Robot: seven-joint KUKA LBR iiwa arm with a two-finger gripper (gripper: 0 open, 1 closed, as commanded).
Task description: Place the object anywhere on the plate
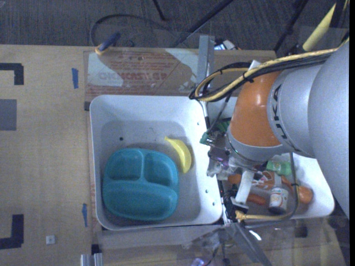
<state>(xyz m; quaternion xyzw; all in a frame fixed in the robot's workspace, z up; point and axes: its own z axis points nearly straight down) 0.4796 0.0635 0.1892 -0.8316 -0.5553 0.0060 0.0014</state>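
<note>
A teal plate point(141, 184) with three compartments lies in the left bin point(111, 110), towards its front. A yellow banana point(181, 153) rests on the bin floor just off the plate's back right corner, touching or nearly touching its rim. My gripper point(228, 173) hangs low over the left side of the right bin point(324, 201), under the orange wrist band, which hides most of it. Beneath and beside it lie an orange carrot-like piece point(302, 193), a small jar point(278, 199) and a green packet point(279, 164). Nothing can be seen held.
The wall shared by the two bins runs just left of the gripper. A clear sheet with a red print lies behind the left bin. The arm's large grey body covers much of the right bin. Bare wooden bench stretches to the left.
</note>
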